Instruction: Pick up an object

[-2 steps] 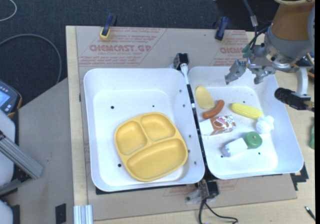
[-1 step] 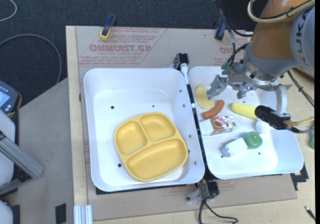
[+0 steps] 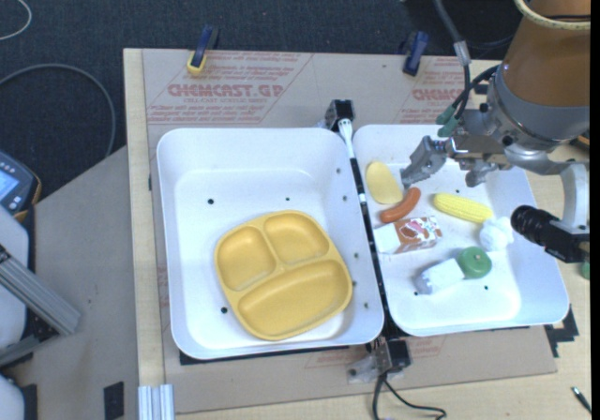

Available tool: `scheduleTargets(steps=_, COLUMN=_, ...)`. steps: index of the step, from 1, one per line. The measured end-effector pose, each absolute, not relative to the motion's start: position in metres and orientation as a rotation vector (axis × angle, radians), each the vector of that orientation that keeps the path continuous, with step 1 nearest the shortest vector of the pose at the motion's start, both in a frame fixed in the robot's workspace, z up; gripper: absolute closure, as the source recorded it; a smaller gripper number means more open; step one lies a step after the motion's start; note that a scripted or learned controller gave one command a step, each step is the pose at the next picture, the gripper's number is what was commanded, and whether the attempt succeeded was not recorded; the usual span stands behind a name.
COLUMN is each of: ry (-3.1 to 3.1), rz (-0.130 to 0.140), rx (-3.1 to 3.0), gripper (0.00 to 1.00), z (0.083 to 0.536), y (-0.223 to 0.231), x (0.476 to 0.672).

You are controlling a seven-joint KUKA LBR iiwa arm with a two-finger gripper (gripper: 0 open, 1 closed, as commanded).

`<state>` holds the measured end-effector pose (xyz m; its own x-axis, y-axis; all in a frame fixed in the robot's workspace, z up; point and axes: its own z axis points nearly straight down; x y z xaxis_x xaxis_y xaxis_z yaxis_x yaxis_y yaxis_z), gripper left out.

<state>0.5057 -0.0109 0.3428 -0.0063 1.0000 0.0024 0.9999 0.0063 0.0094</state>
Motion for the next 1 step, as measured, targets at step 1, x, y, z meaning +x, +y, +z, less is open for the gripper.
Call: scheduleTargets(steps=1, ry=2.221, rz=0.003, rx=2.218, gripper=1.0, z=0.3465, y=-0.0134, x=0.5084)
